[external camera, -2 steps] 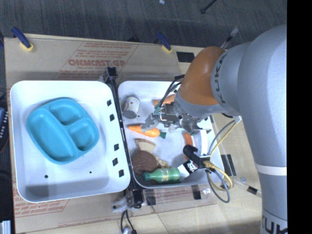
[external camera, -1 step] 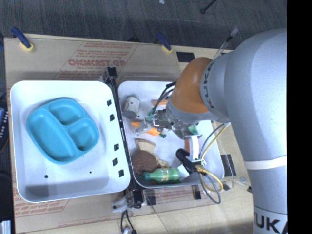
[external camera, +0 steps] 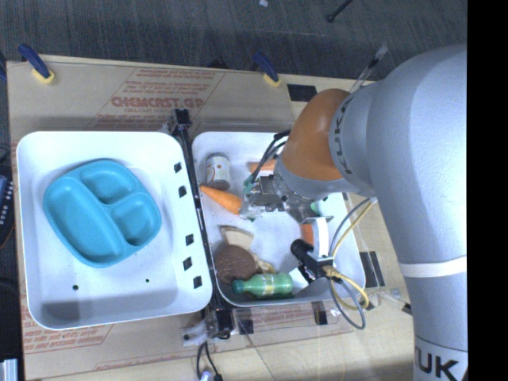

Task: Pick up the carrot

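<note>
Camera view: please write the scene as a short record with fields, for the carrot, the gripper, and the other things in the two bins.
carrot: lies in the right bin, near its left wall, pointing left
gripper: beside the carrot's right end; carrot not seen between its fingers
tin can: just above the carrot
green bottle: lying at the bin's lower edge
brown round thing: above the bottle
left bin: holds a blue divided plate
arm: reaches in from the right
</note>
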{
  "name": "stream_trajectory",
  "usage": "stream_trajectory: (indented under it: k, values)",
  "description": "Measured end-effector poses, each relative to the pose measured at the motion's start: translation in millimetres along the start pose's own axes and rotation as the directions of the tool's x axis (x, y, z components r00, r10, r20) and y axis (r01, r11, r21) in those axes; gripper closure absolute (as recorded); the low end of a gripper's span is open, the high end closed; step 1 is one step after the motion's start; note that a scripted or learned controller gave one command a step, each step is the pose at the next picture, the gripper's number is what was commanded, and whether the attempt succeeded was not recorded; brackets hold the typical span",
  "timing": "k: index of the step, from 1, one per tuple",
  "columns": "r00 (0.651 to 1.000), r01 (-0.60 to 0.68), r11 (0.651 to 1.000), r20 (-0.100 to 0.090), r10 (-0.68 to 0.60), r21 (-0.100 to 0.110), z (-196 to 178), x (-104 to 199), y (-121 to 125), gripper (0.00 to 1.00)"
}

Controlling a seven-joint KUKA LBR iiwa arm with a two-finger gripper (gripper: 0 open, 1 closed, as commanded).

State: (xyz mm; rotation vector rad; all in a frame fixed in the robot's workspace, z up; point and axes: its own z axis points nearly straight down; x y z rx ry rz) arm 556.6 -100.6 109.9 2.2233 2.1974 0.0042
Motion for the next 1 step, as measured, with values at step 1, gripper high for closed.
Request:
stream_trajectory:
  k: [1]
  values:
    - [0.988, -0.154, 0.988, -0.008, 0.154, 0.019, -84.6, 81.5, -26.8, 1.00]
